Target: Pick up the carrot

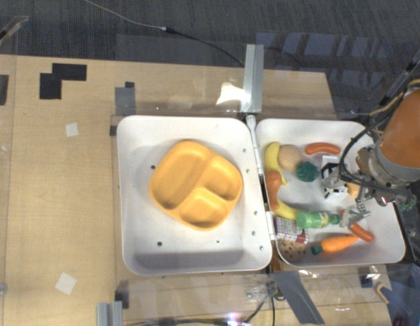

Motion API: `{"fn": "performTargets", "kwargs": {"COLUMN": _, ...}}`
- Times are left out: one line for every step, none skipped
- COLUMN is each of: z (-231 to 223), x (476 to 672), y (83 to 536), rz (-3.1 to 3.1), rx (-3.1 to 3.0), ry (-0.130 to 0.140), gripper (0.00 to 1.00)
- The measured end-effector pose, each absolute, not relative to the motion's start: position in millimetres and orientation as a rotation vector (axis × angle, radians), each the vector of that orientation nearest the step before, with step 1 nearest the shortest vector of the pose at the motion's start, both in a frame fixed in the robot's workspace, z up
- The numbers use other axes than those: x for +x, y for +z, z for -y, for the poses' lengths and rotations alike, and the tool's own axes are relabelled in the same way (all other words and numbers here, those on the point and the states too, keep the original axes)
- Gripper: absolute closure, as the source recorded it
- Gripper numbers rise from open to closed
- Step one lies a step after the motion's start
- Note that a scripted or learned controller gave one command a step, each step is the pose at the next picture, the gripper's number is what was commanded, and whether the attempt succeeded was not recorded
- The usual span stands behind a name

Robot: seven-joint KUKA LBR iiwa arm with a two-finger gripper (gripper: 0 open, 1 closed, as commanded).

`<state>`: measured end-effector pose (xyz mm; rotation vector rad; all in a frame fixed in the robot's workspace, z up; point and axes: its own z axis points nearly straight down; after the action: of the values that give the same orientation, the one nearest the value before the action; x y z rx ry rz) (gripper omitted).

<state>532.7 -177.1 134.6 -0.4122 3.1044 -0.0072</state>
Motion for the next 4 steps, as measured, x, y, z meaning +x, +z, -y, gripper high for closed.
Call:
{"fn": "performTargets", "kwargs": {"z": 175, "x": 504.0, "y": 91, "rz": -3.11, "rx": -0.238, "ry": -0.009, "gripper": 0.0}}
{"fn": "performTargets", "kwargs": {"z": 119, "x": 523.4, "y": 90, "rz": -3.126, "rx": 0.012, "ry": -0.004, "gripper": 0.0}}
{"fn": "performTargets", "kwargs": {"z": 107, "x": 569.4, "y": 90, "rz": -3.106, "rx": 0.369, "ry": -0.001, "gripper": 0.0}}
{"fn": "performTargets", "kwargs": {"z": 106, "x": 572.2, "y": 103, "rz": -3.101, "rx": 0.36, "ry": 0.002, "gripper": 1.0}}
